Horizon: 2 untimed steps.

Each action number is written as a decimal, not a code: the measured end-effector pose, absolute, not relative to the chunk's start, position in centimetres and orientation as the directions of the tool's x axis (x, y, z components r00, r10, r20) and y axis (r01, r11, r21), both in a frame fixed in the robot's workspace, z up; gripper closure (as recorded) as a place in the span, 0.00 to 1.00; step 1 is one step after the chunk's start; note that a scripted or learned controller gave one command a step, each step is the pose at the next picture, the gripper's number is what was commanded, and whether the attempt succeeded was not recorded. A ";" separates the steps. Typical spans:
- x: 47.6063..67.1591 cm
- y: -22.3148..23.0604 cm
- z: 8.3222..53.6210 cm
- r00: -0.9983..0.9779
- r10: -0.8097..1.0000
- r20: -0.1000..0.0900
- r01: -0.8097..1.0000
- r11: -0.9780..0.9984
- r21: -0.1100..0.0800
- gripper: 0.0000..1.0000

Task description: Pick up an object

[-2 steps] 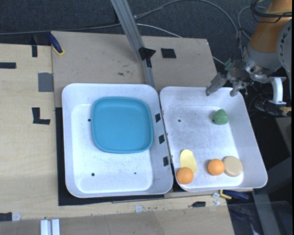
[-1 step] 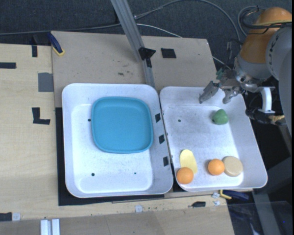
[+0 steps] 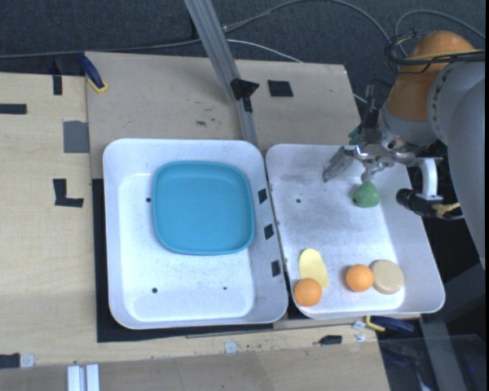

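Observation:
My gripper [image 3: 352, 172] hangs over the far part of the right bin [image 3: 407, 243], its two fingers spread apart and open. A small green object [image 3: 365, 194] lies on the bin floor just under the right finger, not between the fingers. Along the bin's near edge sit a yellow piece [image 3: 312, 265], an orange ball [image 3: 307, 292], a second orange ball [image 3: 359, 278] and a beige round object [image 3: 386, 276].
The left bin [image 3: 122, 235] holds a blue square plate [image 3: 204, 206]. A grey metal pole [image 3: 220, 47] slants down to the gap between the bins. The arm's grey and orange body [image 3: 440, 80] fills the upper right.

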<state>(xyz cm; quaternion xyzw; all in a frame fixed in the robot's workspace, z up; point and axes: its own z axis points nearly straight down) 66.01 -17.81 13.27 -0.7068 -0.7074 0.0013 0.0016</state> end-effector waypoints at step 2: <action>66.0 -17.7 9.9 -0.001 1.000 -0.001 1.000 0.001 0.000 1.00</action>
